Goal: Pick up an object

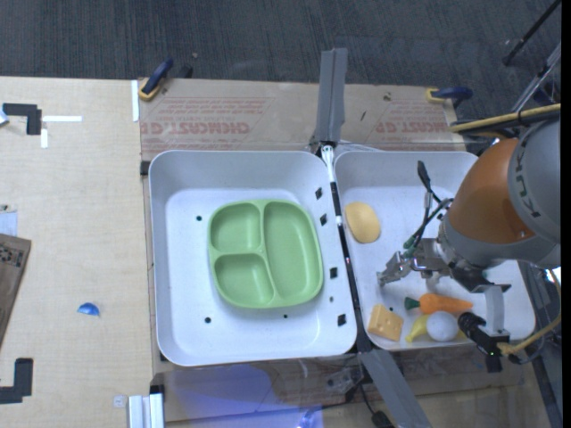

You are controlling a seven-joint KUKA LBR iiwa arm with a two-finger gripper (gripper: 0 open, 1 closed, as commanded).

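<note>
My gripper [409, 273] is low in the right bin [393, 172], near its middle, and stands open with nothing between its fingers. A yellow potato-shaped piece [362, 222] lies up and to the left of it. An orange carrot [443, 304] with a green tip lies just below and to the right of the gripper. Beside the carrot are a white egg [441, 326] and a small yellow piece [417, 330]. A yellow cheese wedge [385, 323] rests at the bin's front edge.
The left bin [178, 239] holds a green divided plate [266, 253]. A ridge [339, 239] separates the two bins. The orange-banded arm [491, 208] covers the right bin's far right side. A small blue object [87, 309] lies on the bench at left.
</note>
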